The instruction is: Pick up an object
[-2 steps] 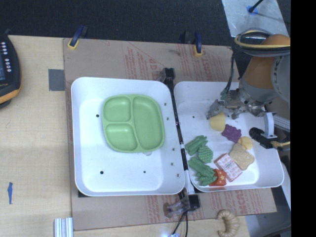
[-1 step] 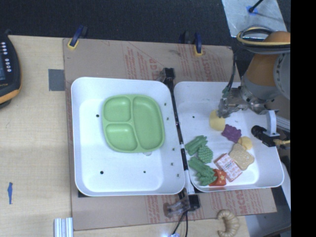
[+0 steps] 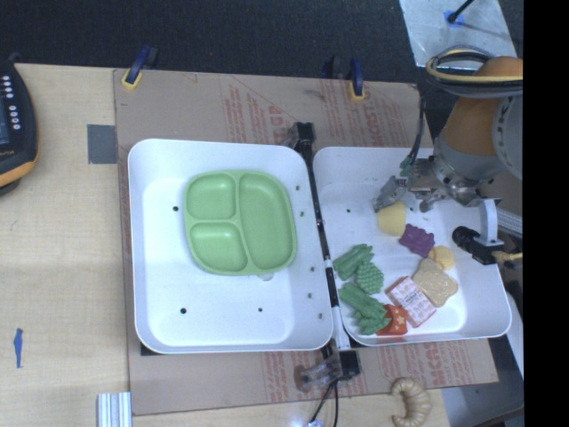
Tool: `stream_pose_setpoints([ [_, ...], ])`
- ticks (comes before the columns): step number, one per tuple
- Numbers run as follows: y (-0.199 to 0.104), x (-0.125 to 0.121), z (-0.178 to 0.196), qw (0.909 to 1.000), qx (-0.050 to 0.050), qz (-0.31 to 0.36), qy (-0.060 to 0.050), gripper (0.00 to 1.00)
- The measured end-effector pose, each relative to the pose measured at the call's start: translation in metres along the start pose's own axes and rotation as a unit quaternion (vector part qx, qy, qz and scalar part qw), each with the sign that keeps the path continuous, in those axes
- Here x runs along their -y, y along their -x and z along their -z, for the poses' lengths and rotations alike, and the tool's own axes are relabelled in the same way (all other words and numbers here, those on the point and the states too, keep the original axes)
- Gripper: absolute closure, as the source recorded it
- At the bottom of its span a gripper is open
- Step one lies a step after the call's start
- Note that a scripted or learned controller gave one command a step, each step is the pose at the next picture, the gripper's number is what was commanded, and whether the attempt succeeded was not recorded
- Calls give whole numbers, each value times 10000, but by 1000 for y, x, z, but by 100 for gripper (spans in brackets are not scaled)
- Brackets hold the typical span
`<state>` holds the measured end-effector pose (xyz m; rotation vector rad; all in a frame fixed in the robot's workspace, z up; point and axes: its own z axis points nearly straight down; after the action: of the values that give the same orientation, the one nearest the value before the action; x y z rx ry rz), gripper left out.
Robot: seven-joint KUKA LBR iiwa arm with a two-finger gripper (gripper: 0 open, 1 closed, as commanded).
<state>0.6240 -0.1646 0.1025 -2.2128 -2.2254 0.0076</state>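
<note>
Toys (image 3: 391, 278) crowd right bin's (image 3: 342, 172) front; its far-left corner lies open

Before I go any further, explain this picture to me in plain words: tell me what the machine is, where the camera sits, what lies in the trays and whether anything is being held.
One camera, fixed above a bench, looks down at a slant on two shallow white bins side by side. The left bin holds a green divided plate. The right bin holds a heap of toy food: a pale yellow piece, a purple piece, green vegetable pieces, a slice of toast and a red piece.

The grey and orange machine coming in from the right is a robot arm. At its tip is a two-finger gripper, low over the right bin, just above the yellow piece. Nothing can be seen between its fingers, so I would not call anything held.
</note>
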Motion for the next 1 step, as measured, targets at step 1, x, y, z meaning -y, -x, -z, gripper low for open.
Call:
stream_pose_setpoints([
  [1, 2, -14, -11, 10000, 1, 6, 27, 0],
])
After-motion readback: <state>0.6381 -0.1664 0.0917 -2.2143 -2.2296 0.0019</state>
